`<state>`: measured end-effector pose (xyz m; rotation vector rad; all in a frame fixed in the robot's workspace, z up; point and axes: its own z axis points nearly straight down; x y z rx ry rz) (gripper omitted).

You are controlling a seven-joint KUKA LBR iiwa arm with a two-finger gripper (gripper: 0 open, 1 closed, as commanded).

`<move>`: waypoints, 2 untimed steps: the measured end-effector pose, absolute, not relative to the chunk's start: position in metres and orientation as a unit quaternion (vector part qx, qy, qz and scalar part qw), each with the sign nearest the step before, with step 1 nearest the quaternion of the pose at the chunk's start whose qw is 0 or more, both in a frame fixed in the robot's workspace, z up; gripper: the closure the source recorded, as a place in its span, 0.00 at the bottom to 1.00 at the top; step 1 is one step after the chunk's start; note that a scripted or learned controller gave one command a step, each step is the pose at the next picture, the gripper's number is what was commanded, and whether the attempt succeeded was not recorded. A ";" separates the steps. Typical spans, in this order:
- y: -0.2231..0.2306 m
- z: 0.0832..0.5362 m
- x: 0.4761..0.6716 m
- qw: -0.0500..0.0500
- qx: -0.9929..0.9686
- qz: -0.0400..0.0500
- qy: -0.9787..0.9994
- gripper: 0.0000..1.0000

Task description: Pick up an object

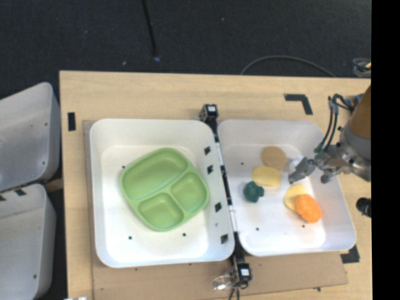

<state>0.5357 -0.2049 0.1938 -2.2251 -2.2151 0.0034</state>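
1. An orange object is seen near the right edge of the right bin, touching a yellow object on its upper left
2. A pale yellow piece lies near the bin's middle, with a tan round piece just above it and a dark green item just beside it, lower left
3. The end effector is positioned just above the yellow object, between it and the tan piece; whether its fingers are open or closed cannot be told, and nothing is seen held
4. A green divided plate rests in the left bin
5. Both bins are carried side by side on the bench
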 end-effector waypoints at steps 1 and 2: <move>-0.213 0.140 0.543 0.000 -0.708 0.001 -0.706 0.00; -0.215 0.153 0.543 -0.002 -0.710 0.000 -0.705 1.00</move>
